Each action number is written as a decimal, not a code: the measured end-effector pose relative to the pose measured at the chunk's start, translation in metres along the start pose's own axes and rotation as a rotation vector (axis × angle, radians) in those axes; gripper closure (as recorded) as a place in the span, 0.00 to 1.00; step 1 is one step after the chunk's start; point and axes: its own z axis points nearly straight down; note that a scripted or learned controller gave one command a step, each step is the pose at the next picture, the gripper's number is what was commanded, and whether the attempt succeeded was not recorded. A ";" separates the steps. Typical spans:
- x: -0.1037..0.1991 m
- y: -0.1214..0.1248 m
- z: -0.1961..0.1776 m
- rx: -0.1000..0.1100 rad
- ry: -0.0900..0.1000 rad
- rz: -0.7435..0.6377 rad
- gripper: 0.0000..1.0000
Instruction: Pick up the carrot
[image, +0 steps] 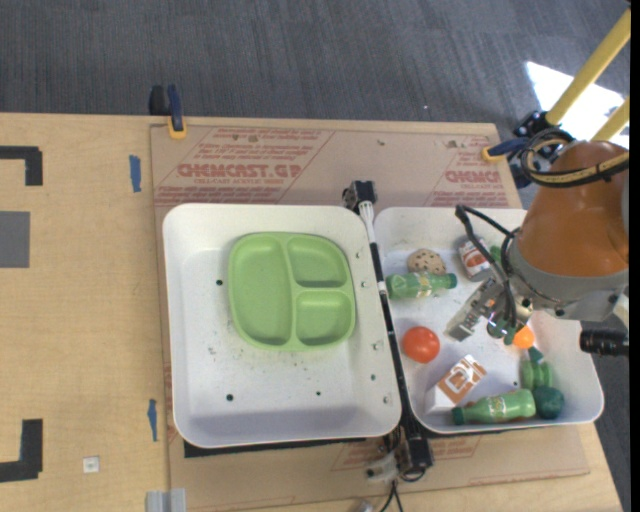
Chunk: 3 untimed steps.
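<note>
Camera view: arm in from the right, gripper (497, 318) low inside the right bin (590, 405), just left of the carrot (521, 337) — an orange piece with green top, near the bin's right side. Gripper state: cannot tell, metal parts too tangled to read. No carrot seen between them, so no grasp claimed. Close by: orange ball (421, 344), green bottle (420, 286), cookie (425, 262), small box (461, 379), second green bottle (500, 408) at the front edge. Left bin (190, 300) carrying a green divided plate (292, 290). Step in hand, probably: final approach to the carrot. Next move — centring over the carrot, closing, then a straight lift without disturbing the neighbours.
</note>
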 end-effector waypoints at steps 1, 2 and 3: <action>-0.028 -0.053 0.050 0.000 -0.001 -0.241 1.00; 0.026 0.027 0.000 -0.001 -0.001 -0.301 1.00; -0.062 0.043 -0.186 -0.001 -0.005 -0.767 1.00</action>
